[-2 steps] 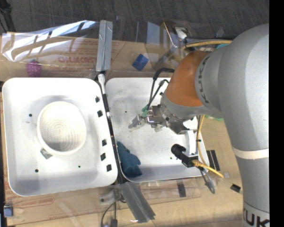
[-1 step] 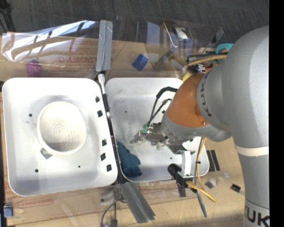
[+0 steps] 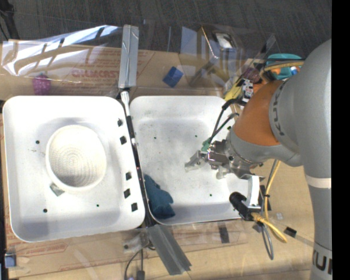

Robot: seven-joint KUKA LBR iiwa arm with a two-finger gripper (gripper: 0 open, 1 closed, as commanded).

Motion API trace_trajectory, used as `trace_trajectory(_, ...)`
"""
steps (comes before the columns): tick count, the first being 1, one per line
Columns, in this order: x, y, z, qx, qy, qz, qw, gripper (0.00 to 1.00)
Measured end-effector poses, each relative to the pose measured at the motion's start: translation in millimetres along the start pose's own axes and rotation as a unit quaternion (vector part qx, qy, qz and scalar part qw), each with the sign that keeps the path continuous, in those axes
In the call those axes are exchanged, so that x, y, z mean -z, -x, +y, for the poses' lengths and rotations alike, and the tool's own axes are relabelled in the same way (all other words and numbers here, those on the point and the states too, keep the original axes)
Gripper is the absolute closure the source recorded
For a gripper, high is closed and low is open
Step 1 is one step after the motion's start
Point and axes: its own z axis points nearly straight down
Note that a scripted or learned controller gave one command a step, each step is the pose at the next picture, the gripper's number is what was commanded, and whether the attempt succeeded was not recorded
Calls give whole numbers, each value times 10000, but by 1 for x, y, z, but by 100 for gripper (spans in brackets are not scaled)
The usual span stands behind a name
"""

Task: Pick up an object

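The arm (image 3: 291, 115) reached in from the right of the frame, its orange band above the wrist, and bent down over the right bin (image 3: 181, 107). The gripper (image 3: 193, 161) hung low near the middle of that bin, pointing left; whether it was wide or narrow could not be told, and nothing showed in it. A crumpled blue cloth (image 3: 157, 198) lay in the lower left corner of the right bin, against the wall beside the divider, well apart from the gripper. In the left bin (image 3: 23, 112) a white bowl (image 3: 76, 156) sat upside down near the centre. Behind the bins, at the upper part of the frame, a blue block (image 3: 173, 76) and a purple block (image 3: 41, 85) rested on the cardboard (image 3: 93, 69).
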Motion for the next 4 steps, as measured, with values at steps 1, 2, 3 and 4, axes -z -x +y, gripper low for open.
trace_trajectory(1, -44, -66, -28, 596, 1, 2, 9982, 0)
trace_trajectory(2, 13, -37, 1, -680, 1, 3, 9977, 0)
trace_trajectory(3, -43, -28, -9, 928, 0, 9, 9957, 0)
trace_trajectory(4, -43, -78, -2, 527, 1, 3, 9986, 0)
